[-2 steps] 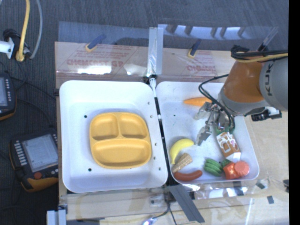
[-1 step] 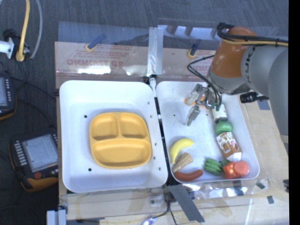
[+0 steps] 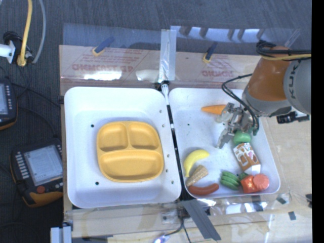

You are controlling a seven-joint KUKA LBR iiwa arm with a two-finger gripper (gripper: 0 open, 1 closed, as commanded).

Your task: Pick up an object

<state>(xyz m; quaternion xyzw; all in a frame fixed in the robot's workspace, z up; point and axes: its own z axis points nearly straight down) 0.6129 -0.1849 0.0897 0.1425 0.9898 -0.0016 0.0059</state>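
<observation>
Looking down on the worktop, we see the end effector (image 3: 234,130) hanging low in the right bin (image 3: 202,103), its metal fingers spread, with a small green object (image 3: 242,137) lying just beside and partly under them, though we cannot tell whether they touch it. Close around sit an orange carrot (image 3: 214,109), a printed juice carton (image 3: 246,156), a curved yellow banana (image 3: 195,159), a ridged waffle cone (image 3: 197,174), a glossy red sausage (image 3: 203,189), a green pepper (image 3: 230,179) and a red tomato (image 3: 256,183). Smooth and plastic-looking, a yellow three-compartment tray (image 3: 130,151) lies in the left bin (image 3: 81,105).
</observation>
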